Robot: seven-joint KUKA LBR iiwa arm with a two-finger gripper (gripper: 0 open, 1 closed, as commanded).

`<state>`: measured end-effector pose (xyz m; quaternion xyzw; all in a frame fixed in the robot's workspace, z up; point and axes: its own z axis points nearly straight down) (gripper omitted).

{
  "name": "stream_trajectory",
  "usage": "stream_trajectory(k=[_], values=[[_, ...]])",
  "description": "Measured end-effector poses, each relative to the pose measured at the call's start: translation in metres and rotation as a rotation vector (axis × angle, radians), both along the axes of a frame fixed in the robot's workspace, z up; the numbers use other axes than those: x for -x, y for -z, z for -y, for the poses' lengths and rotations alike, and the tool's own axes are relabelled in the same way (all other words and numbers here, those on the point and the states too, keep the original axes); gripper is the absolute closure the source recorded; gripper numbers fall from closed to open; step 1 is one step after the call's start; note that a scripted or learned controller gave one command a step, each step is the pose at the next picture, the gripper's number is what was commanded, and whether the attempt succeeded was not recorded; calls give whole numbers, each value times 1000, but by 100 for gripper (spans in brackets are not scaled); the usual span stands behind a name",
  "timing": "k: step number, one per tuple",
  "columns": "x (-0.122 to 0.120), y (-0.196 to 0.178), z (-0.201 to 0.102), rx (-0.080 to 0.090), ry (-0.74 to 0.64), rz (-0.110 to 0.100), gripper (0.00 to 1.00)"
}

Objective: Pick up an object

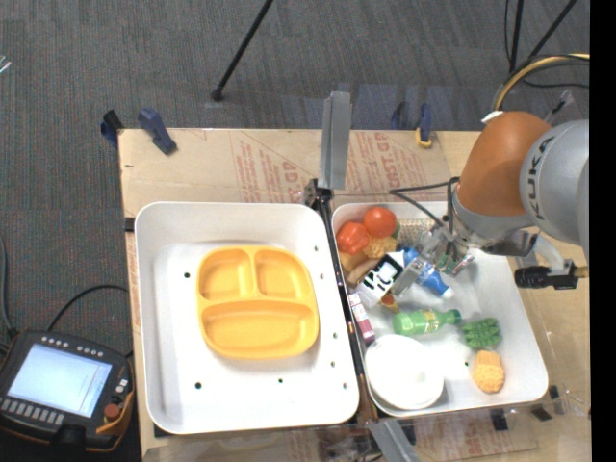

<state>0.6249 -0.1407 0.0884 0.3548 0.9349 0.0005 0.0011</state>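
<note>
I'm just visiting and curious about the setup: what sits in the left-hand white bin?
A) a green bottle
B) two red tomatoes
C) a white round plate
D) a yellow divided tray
D: the yellow divided tray lies alone in the left bin, while the bottle, tomatoes and white plate are all in the right bin.

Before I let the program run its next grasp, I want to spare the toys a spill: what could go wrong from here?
1. The gripper sits over a tight cluster: blue bottle, black-and-white carton, red tomatoes. It may snag a neighbour or pinch two at once.
2. The green bottle lies on its side and could roll if nudged.
3. The pile lies near the right bin's wall, so a shove might tip items over it.
</note>
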Motion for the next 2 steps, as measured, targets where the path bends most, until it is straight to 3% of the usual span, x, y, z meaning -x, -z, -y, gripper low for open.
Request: stream_trajectory(k=[1, 2], values=[[5, 0, 54, -5, -75, 1, 0], [-4, 0, -14, 1, -238, 0, 0]])
